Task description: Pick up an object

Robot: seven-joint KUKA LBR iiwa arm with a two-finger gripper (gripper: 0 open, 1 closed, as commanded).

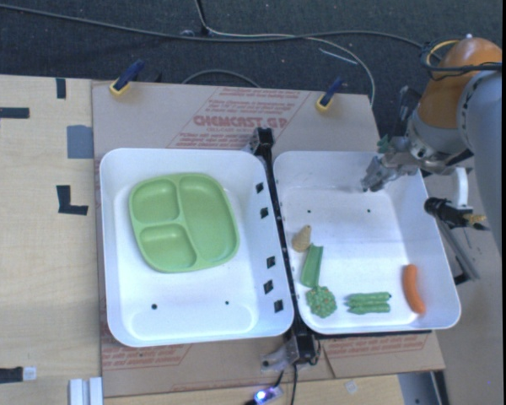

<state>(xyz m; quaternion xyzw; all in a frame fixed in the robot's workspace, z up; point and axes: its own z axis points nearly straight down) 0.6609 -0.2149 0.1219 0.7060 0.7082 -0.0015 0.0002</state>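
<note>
1. Camera view, bench: two white bins sit side by side on a brown board — the left bin (118,251) and the right bin (354,226) touch along a dark middle seam.
2. The left bin holds a green tray (184,223) with three compartments, lying flat toward the bin's upper part.
3. The right bin holds five small things, all in its lower half. A tan piece (301,240) lies near the seam; just below it a green stick (311,265) lies tilted, its top close to the tan piece.
4. Under the stick sits a broccoli floret (321,301), and beside that, to the right, a green pod (368,302) lies crosswise. A carrot (413,288) lies well to the right, close to the bin's right wall, nearly upright in the view.
5. The arm (455,91) reaches in from the right, orange band uppermost. Its gripper (377,178) hangs over the upper right part of the right bin — well apart from all five things.
6. Whether the jaws are spread or pressed together cannot be told; nothing shows between them.
</note>
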